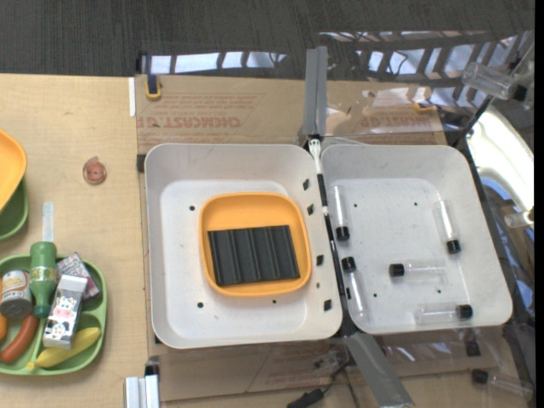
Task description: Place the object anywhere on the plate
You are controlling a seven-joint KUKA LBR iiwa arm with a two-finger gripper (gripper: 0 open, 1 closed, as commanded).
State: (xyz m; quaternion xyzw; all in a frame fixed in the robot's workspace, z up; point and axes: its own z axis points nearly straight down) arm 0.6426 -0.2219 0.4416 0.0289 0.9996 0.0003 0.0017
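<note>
The wooden bench point(68, 126) carries two white bins side by side on cardboard point(212, 113). The left bin point(170, 313) holds an orange plate point(255, 206) at its centre. A dark ribbed slab point(255, 255) lies flat on the plate, filling most of it and sitting slightly toward the plate's 6 o'clock rim. The right bin point(476, 228) holds clear black-capped tubes: one at its 9 o'clock wall point(338, 211), one at 3 o'clock point(446, 223), one near the centre point(416, 270) and one at 5 o'clock point(442, 313). At the view's 8 o'clock, a green tray point(93, 347) holds toy food. A small pink disc point(95, 171) lies on the bench at 10 o'clock.
</note>
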